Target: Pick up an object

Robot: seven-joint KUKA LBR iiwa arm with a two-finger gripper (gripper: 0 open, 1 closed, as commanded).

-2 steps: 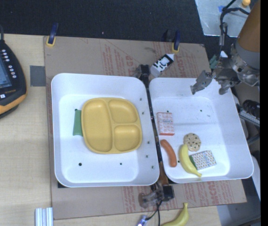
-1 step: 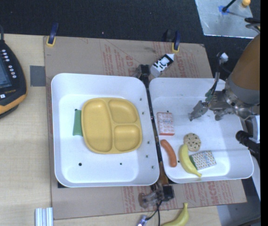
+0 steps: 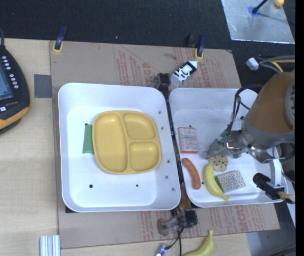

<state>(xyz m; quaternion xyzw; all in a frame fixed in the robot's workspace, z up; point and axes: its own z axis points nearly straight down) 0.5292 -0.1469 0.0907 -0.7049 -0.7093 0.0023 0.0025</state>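
Observation:
The right bin (image 3: 205,96) holds a red-and-white packet (image 3: 188,140), an orange-red sausage (image 3: 191,173), a yellow banana (image 3: 212,181), a round speckled biscuit (image 3: 220,162) and a patterned flat pad (image 3: 230,181). My gripper (image 3: 220,147) hangs low over this bin, just above the biscuit and to the right of the packet. The grey arm with its orange band (image 3: 269,111) covers the bin's right side. I see nothing held in the gripper.
The left bin (image 3: 66,143) carries a yellow divided plate (image 3: 125,141) with a green strip (image 3: 88,138) poking out at its left. A second banana (image 3: 202,245) lies on the bench in front. A control pendant (image 3: 0,92) sits far left.

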